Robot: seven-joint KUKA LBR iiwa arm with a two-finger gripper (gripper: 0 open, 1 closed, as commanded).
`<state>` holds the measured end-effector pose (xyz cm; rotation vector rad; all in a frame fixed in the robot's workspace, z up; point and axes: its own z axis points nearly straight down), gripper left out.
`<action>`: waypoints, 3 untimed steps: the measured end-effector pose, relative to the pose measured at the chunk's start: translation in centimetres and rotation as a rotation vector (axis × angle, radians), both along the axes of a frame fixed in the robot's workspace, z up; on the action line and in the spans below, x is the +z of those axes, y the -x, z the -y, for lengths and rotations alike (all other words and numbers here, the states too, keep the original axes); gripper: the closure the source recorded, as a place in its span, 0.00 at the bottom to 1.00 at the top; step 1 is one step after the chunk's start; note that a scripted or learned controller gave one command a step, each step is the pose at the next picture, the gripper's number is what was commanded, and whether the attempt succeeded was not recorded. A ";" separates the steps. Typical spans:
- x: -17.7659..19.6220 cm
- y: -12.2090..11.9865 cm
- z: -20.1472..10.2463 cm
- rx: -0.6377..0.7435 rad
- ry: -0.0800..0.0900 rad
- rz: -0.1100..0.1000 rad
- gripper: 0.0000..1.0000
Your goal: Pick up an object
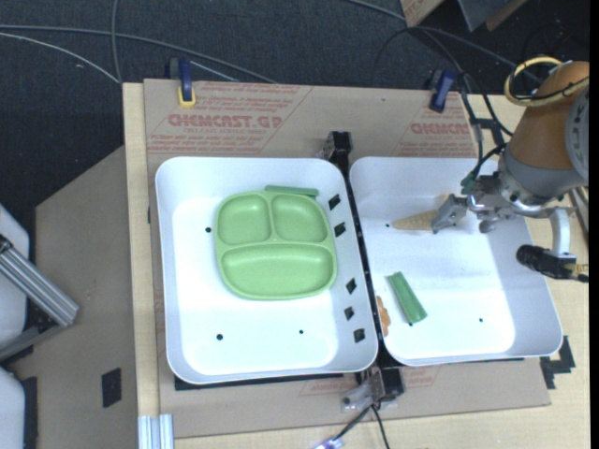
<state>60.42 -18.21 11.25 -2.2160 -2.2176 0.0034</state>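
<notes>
The tan wedge (412,221) lies in the right bin (524,344), in its far half near the middle, with its narrow tip pointing towards the left bin (187,344). We see the gripper (457,211) right at the wedge's wide end, low over the bin floor, but we cannot tell whether it touches the wedge. We also cannot tell whether the gripper is spread or pressed together, since its dark metal parts blur into each other, and we see nothing clearly caught in it. The arm (547,129) comes in from the right, its orange band above the wrist over the bin's far right corner. Nearer to us in the same bin we see a green stick (407,297) lying at a slant, well apart from the wedge. A thin orange strip (384,316) lies beside it, against the bin's left wall. In the left bin we see a green plate (276,246) with three compartments, resting flat near the middle. A second green stick (292,192) lies just behind the plate's far rim. Two clamps (185,78) hold the board at the bench's far edge.
</notes>
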 end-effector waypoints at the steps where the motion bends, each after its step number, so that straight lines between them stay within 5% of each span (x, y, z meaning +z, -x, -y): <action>1: -2.9 0.0 -0.1 0.000 0.001 0.002 0.00; 2: -1.6 -0.1 -0.1 0.000 0.002 0.006 1.00; 3: 3.0 -0.8 0.1 0.000 0.005 0.012 1.00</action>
